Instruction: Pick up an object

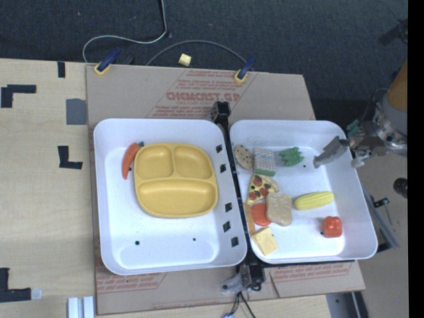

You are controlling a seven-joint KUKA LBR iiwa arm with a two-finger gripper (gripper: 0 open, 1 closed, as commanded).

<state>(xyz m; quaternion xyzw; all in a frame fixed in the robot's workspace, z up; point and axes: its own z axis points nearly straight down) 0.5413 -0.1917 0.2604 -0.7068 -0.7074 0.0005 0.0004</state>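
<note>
Hovering over the far right corner of the right bin (301, 247), the gripper (339, 150) is carrying nothing.

Its fingers are pointing left toward the food, but whether they are spread or closed I cannot tell. Lying in the right bin are a green broccoli (290, 156), a corn cob (313, 200), a red pepper (332, 226), a pizza slice (260, 189), a cookie (243, 156), a slice of bread (279, 209) and a cheese wedge (265, 241). Sitting in the left bin (165, 254) are a yellow divided plate (176, 179) and, touching its left edge, a carrot (128, 160).
</note>
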